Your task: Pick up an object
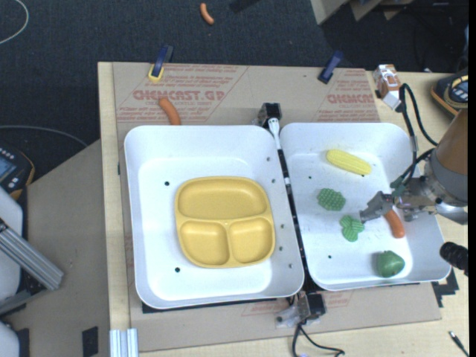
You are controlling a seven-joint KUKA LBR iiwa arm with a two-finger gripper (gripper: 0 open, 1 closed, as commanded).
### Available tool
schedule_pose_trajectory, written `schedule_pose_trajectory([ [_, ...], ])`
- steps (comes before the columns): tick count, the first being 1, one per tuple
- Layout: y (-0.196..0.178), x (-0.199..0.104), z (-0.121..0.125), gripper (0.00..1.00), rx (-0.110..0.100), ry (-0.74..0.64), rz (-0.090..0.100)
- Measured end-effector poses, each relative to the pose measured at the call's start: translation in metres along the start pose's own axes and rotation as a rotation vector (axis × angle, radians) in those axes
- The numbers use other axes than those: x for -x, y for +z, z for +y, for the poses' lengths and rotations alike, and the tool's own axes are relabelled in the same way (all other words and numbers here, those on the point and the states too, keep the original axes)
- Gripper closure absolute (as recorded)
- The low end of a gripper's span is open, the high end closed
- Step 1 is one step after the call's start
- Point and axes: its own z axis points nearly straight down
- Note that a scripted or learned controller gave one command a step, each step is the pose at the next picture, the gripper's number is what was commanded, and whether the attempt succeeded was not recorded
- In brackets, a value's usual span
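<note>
Carrot (397, 224), small, orange and stubby, lies tilted in the right bin (320, 274), right at the jaws (388, 208) and just below their tips; whether it touches them is hard to tell. The jaws, at the end of the grey arm (446, 177) that reaches in from the right, point left and slightly down over this bin. How far apart they stand cannot be told, and nothing can be seen between them.

Just to the left of the jaws and a little lower sits a small green broccoli piece (351, 228). Farther left and slightly above is a second, darker green knobbly piece (331, 198). Above the jaws, toward the bin's far wall, lies a yellow corn cob (349, 162). Below them, near the bin's near edge, rests a rounded green vegetable (389, 263).

Well to the left of the jaws, the left bin (149, 274) holds a yellow plate with three compartments (223, 221). Both bins sit on the tabletop (119, 199).
</note>
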Motion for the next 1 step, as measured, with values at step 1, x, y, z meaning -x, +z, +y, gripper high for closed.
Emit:
schedule_pose_trajectory([
  [1, -0.0071, -0.0004, 0.0033, 0.00, 0.014, -0.004, -0.003],
])
